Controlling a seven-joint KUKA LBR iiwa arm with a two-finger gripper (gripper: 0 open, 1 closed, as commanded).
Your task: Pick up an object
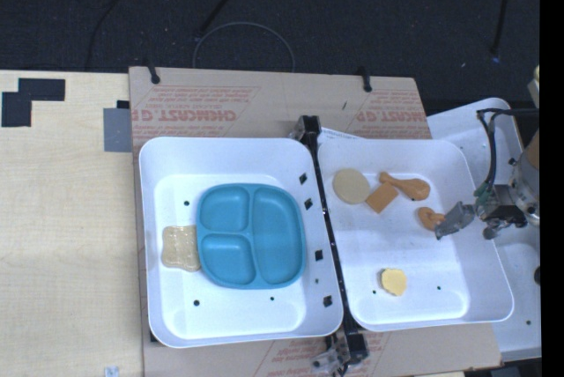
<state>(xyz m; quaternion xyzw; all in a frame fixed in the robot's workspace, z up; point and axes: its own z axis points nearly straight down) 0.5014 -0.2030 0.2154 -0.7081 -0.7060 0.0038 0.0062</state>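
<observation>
Presently, the gripper (460, 219) sits low at the right side of the right bin (493, 296), its dark fingers pointing left toward a small orange-brown piece (429, 217) that lies just beside the fingertips; whether they touch it cannot be told. Whether the fingers stand apart or together cannot be told either from this angle. Further left in the same bin lie a tan round disc (352, 186), an orange wedge (382, 197) touching a drumstick-shaped piece (408, 186), and, nearer the front wall, a yellow piece (394, 282). In the left bin (167, 164) rests a blue divided plate (250, 235), with a pale waffle-like piece (180, 247) tucked at its left edge.
</observation>
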